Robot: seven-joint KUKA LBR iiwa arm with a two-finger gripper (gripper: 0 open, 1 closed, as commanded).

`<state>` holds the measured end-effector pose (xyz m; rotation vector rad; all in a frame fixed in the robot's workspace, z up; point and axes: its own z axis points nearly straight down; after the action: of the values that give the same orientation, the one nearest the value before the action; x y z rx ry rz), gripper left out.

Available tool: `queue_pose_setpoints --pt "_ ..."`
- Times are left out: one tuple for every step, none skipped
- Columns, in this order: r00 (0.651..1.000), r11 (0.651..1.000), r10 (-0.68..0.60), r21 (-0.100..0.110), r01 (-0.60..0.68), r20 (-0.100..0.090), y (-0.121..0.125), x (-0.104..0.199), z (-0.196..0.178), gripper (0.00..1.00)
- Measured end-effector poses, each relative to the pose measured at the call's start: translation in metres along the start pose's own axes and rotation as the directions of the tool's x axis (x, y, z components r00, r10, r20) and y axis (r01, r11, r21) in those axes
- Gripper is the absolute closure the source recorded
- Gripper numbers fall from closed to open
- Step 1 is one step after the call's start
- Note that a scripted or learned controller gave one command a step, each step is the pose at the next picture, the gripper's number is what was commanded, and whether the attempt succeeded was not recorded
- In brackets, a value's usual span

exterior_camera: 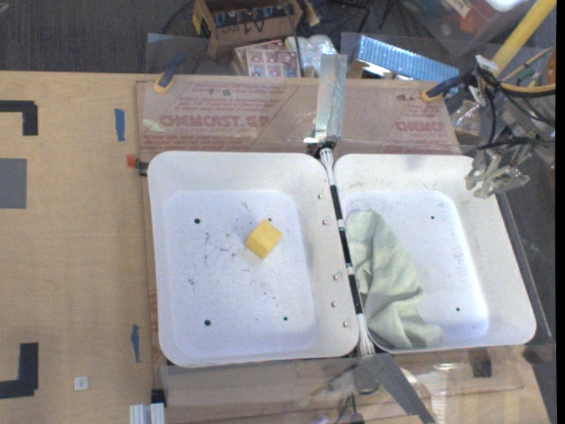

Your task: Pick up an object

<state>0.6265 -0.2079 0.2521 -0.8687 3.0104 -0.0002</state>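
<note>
While the tool (492, 171) hangs at the right edge of the frame, just above the upper right corner of the right bin (494, 321), its small, cluttered shape does not let me tell whether it is released or clenched; nothing shows in its grip. Two things could be picked. A yellow block (263, 239) lies near the middle of the left bin (177, 325), turned cornerwise. It looks small, light and probably firm, with flat faces, so closing across two opposite sides should suit it. A pale green cloth (387, 281) lies crumpled along the left side of the right bin. It is soft and limp, best pinched at a raised fold. Both bins are smooth white plastic, and the left one is speckled with dark scuffs.
</note>
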Motion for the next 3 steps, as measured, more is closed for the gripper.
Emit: queue_pose_setpoints --pt "0.986 0.986 -0.167 -0.004 0.167 -0.004 0.009 0.042 0.013 1.00" --pt "0.986 0.986 -0.167 -0.004 0.167 -0.003 0.008 0.042 0.013 0.00" --pt "0.773 0.773 -0.635 -0.008 0.635 -0.001 0.052 0.112 0.038 0.00"
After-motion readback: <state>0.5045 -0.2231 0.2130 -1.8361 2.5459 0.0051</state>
